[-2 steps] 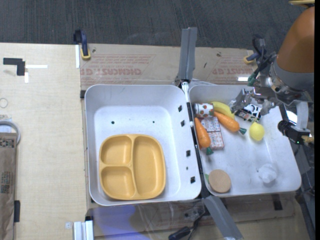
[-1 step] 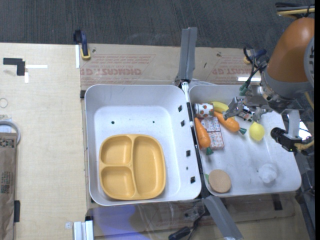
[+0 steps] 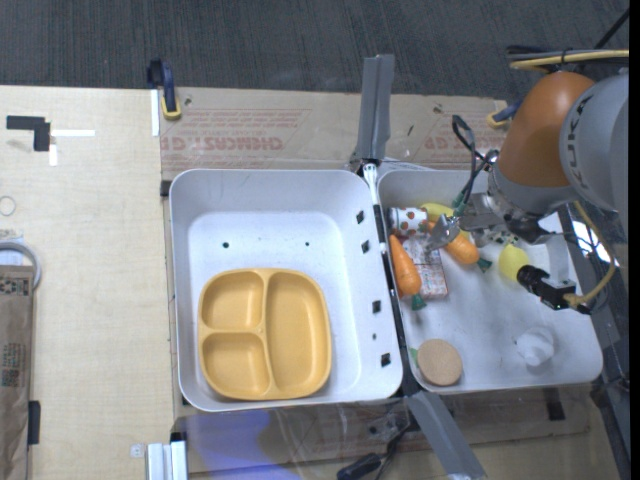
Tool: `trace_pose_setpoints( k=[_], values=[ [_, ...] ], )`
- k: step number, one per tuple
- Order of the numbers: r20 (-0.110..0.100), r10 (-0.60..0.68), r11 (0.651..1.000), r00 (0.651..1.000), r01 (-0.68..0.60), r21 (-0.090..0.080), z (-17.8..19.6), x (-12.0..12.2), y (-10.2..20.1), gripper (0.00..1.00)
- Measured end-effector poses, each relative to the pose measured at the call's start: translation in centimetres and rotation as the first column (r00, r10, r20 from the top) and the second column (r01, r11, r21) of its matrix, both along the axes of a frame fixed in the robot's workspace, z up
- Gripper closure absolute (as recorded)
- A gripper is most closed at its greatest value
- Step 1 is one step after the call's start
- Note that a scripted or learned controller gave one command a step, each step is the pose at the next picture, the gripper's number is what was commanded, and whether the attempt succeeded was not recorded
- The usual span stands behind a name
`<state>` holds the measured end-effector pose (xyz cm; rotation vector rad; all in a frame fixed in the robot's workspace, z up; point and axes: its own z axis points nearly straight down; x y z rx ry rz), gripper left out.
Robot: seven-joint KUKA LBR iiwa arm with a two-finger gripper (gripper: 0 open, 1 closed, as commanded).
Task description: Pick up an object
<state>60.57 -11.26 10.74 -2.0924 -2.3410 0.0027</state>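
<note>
Reaching into the right bin (image 3: pixel 560 368) at the frame's right.
A round cookie (image 3: pixel 439 361) is lying nearest; farther up, the gripper (image 3: pixel 449 230) is hovering among a carrot (image 3: pixel 404 266), packet (image 3: pixel 430 271) and orange piece (image 3: pixel 462 249), its grasp unreadable.

Yellow-tan divided plate (image 3: pixel 265 331) in a white bin (image 3: pixel 190 268), orange carrot (image 3: pixel 404 266), tan cookie (image 3: pixel 439 361), possibly a yellow lemon (image 3: pixel 512 261).
</note>
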Motion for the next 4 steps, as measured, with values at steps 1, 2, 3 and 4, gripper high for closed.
trace_pose_setpoints(
  k=[1,2,3,4],
  values=[
    [0.003,-0.207,0.978,0.978,0.207,-0.001,3.6,0.7,-6.8,0.0],
    [0.006,-0.216,0.976,0.976,0.216,-0.003,-0.7,1.1,-0.4,0.0],
    [0.004,-0.217,0.976,0.976,0.217,-0.002,0.1,1.0,-0.3,1.0],
    [0.002,-0.136,0.991,0.991,0.136,-0.001,8.4,5.3,5.1,1.0]
  ],
)
